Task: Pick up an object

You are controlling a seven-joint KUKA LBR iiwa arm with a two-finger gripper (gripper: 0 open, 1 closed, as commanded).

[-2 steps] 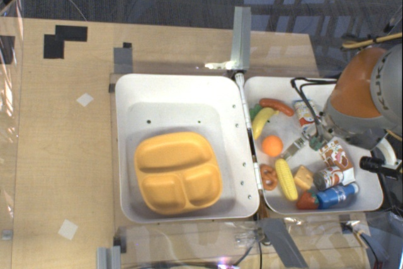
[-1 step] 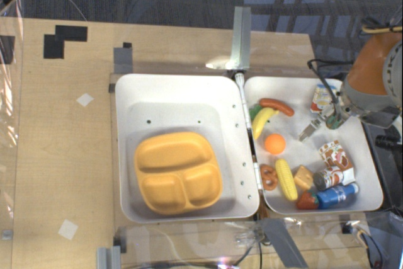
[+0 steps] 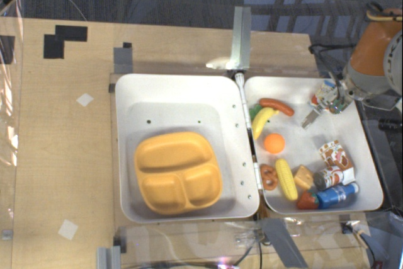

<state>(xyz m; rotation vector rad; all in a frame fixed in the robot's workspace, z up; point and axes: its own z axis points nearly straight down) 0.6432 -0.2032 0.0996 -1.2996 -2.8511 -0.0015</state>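
Observation:
The right bin (image 3: 352,129) holds several toy foods. A red sausage (image 3: 277,106) and a yellow banana (image 3: 261,122) lie at its upper left, beside a green piece (image 3: 254,112). An orange ball (image 3: 274,143) sits below them. Along the front lie a pretzel (image 3: 269,176), a corn cob (image 3: 285,177), a tan wedge (image 3: 303,177), a red fruit (image 3: 307,200), a blue bottle (image 3: 337,194), a small can (image 3: 323,180) and a patterned carton (image 3: 332,155). My gripper (image 3: 317,110) hangs over the bin's upper right part, apart from all of these, with nothing visibly in it.
The left bin (image 3: 157,94) carries a yellow divided tray (image 3: 179,170). A metal post (image 3: 241,34) stands behind the seam between the bins. The arm's orange band (image 3: 371,47) is at the right edge. Bare bin floor lies under and right of the gripper.

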